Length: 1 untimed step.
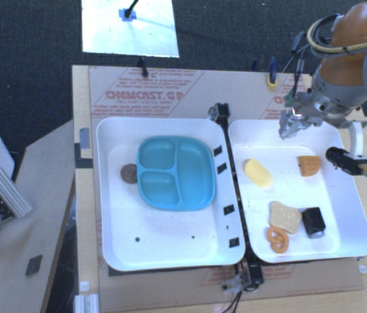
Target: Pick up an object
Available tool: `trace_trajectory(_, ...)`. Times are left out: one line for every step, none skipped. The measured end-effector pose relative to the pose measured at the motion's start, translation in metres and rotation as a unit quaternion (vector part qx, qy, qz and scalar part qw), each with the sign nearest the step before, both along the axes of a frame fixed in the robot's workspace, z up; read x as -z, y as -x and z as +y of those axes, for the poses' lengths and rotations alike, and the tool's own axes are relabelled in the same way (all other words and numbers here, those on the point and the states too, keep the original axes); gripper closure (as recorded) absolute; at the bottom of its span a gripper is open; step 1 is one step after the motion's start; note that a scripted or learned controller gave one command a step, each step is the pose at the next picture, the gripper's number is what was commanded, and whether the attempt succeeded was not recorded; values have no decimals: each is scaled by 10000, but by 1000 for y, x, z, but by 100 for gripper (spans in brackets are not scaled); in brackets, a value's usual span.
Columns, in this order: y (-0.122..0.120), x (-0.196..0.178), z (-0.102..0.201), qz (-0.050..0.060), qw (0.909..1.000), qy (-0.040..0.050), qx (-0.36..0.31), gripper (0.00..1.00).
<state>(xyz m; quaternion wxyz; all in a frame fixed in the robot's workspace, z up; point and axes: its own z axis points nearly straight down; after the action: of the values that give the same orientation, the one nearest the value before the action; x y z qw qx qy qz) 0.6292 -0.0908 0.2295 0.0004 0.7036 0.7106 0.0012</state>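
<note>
- The gripper hangs over the far edge of the right bin; I cannot tell how it is set.
- The yellow piece lies nearer and left of it, long axis diagonal, nothing held.

Bright, even overhead light; white bins glare slightly, image soft.

The two white bins looked like smooth, faintly glossy plastic. The blue divided plate had a matt plastic finish. The bench wore printed brown paper. The gripper looked metallic grey.
</note>
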Motion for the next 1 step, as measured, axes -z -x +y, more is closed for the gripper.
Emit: trace_trajectory(-5, 8, 48, 4, 10000, -4, 0, 100)
